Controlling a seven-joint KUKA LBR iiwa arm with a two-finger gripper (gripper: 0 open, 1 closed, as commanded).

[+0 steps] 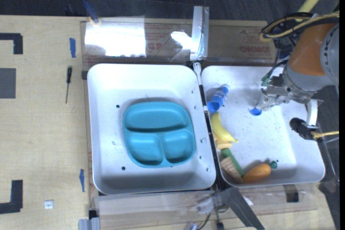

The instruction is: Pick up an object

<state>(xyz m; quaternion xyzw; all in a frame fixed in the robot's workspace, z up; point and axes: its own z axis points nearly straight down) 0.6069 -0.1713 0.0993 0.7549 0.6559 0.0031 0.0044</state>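
My gripper (268, 100) hung over the right bin (280, 164), just beside a small blue object (255, 111); its opening could not be told.

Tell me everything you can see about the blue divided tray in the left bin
The blue divided tray is a teal-blue, rounded rectangle that looks like smooth moulded plastic. It has three compartments: one long one across the far side and two smaller ones side by side on the near side. It lies flat and right way up, slightly turned, near the middle of the left bin, resting on the bin's white floor. Nothing lies in its compartments, and its edges sit apart from the bin's walls. The gripper is over the other bin.
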